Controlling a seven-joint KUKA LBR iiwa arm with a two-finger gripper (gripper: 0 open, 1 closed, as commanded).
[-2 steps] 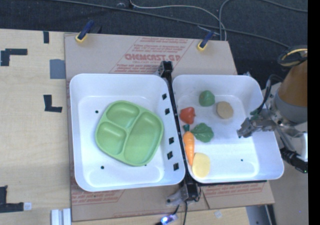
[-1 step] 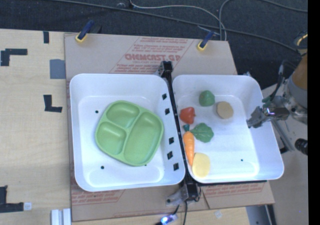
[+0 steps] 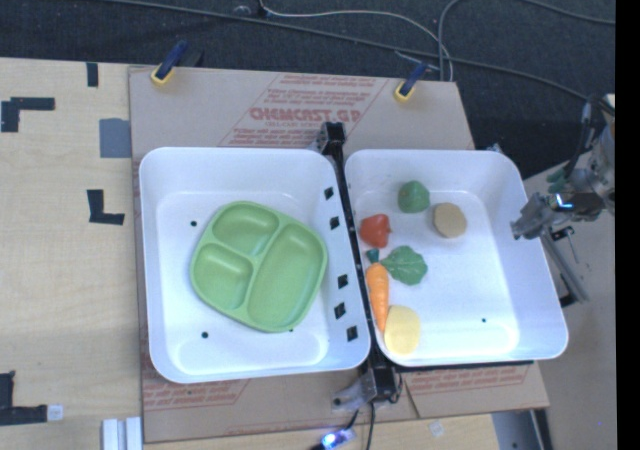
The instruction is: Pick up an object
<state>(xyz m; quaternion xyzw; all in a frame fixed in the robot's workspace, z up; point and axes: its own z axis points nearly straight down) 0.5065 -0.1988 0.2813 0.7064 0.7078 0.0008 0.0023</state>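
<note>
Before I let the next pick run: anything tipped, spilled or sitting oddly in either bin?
Nothing spilled or damaged. The green tray lies flat but turned askew in the left bin. In the right bin, the carrot and tomato crowd against the divider wall, which might make them awkward to grasp.

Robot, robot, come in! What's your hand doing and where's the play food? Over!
Hand at right bin's outer rim, holding nothing. Six food toys, untouched, in that bin, carrot by the divider. Green tray in left bin. Path clear.

Green tray (image 3: 260,266) in white bin (image 3: 165,178); orange carrot (image 3: 377,292), yellow lemon (image 3: 402,330).
</note>
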